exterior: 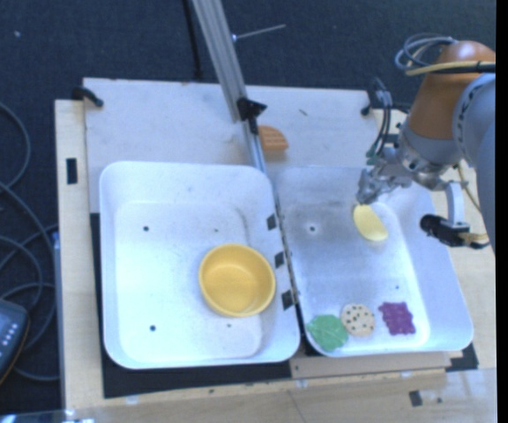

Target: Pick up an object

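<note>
At the near edge of the right bin (430, 276) I see three small pieces in a row: a green one (327, 331) in the near left corner, a round speckled cookie (357, 319) just beside it, and a purple piece (398, 317) to the right of that, a little apart. In the left bin (139, 236) a yellow bowl (236, 278) sits upright toward the near right part, close to the wall between the two bins

Farther back in the right bin lies a pale yellow oval piece (370, 223), toward the far side and right of the middle. My gripper (370, 192) comes down from the right with its tip right at the far end of that yellow piece; from this slant I cannot tell how its jaws stand, nor whether it has any hold on the piece, which looks to rest on the bin floor

Beyond the bins, on the bench (166, 117), an orange object (272, 139) lies next to the foot of a slanted metal rail (223, 51), and the arm's orange band (439, 104) shows at the far right
</note>
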